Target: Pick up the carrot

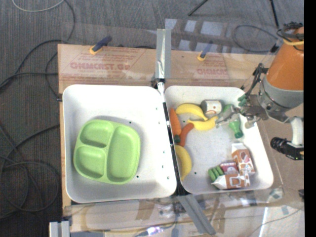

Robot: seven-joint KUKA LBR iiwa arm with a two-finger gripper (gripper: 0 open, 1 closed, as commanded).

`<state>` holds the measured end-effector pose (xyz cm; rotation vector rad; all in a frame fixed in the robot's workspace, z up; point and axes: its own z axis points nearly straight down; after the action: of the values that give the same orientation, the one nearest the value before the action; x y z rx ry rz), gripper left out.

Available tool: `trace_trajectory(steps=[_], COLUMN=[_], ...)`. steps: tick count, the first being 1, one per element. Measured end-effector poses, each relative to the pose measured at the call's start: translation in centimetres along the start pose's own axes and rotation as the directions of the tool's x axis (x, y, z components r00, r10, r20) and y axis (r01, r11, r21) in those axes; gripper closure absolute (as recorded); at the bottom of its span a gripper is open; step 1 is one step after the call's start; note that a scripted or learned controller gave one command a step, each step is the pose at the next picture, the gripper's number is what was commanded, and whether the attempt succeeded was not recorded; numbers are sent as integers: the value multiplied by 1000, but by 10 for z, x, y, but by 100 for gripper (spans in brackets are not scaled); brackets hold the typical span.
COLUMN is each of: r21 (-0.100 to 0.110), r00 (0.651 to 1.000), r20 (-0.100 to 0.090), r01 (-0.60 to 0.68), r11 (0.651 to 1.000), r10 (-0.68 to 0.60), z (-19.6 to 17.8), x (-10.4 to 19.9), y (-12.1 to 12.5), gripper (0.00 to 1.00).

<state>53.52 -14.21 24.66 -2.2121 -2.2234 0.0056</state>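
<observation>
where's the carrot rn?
In the camera view the carrot lies in the right bin, against its left wall, just left of the banana and above the lemon.

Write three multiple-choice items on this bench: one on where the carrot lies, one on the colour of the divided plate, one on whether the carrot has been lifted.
1. Where does the carrot lie?
A. In the left bin, on the plate
B. In the right bin, along its left wall
C. On the carpet outside the bins

2. What colour is the divided plate in the left bin?
A. Red
B. Blue
C. Light green

3. What is the carrot's state?
A. Lying in the bin, not between the fingers
B. Raised above the bench
C. Set on the plate

Key: 1 B, the orange carrot sits against the right bin's left wall beside the bananas. 2 C, the plate is light green. 3 A, the carrot rests on the bin floor while the gripper is over the bin's upper right part, apart from it.
</observation>
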Motion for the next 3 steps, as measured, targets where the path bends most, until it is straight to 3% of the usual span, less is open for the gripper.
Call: trace_trajectory(steps=[1, 2, 3], r21=[0, 3, -3], r00=[994, 952, 930], r20=[1, 1, 0], r01=[-109, -306, -368], r11=[994, 952, 930], r10=[109, 306, 368], z=[66, 66, 155], x=[90, 75, 42], y=[44, 11, -11], gripper=[0, 0, 0])
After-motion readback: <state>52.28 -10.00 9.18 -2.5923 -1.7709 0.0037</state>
